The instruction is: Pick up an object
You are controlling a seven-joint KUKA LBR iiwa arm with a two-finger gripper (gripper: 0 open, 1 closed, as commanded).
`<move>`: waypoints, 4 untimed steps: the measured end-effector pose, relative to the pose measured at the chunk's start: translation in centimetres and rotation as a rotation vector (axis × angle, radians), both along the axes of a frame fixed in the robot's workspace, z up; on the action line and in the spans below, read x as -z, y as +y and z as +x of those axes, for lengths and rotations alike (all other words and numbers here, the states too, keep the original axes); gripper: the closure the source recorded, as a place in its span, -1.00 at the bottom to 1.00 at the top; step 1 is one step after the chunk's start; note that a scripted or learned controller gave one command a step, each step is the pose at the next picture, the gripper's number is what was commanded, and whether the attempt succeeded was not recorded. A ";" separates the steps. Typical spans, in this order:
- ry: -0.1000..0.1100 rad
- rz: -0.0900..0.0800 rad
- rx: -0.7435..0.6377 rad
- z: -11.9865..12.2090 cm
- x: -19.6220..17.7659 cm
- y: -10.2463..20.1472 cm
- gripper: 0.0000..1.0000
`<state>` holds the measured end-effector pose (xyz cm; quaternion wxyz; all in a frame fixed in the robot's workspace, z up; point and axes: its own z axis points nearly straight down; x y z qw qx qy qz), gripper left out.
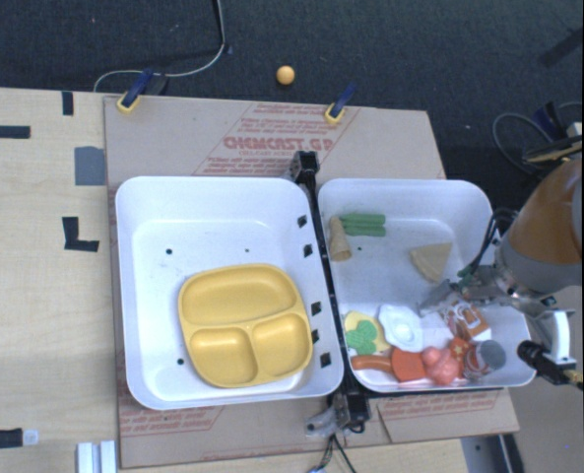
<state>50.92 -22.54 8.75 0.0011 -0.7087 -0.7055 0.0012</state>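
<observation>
Arm enters from 3 o'clock, gripper (447,299) low inside the right bin (410,193), over its 4 o'clock area; can't tell the claw's state. Toy food pile just below: fried egg (401,325), green lettuce piece (363,335), pink-orange items (424,365). Green block (363,225) at 11 o'clock. Yellow divided plate (244,323) in left bin (134,264).

Two shallow white plastic bins sit side by side: the left bin (139,264) and the right bin (410,197). The left one holds one yellow three-compartment plastic plate (244,323). The right one holds one green ridged toy piece (363,226), two tan wedge-shaped pieces (340,238) (432,260), one white fried-egg toy (401,327), one green leafy toy (364,336), and a cluster of reddish and orange toys (431,363) too jumbled to count. One small orange ball (286,74) lies on the dark floor beyond the bench.
</observation>
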 end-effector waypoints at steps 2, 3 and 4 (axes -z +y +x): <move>-0.007 -0.003 -0.008 10.1 -0.8 3.0 1.00; -0.011 0.000 -0.012 12.1 -9.9 9.7 1.00; -0.004 0.003 -0.014 10.6 -12.7 18.6 1.00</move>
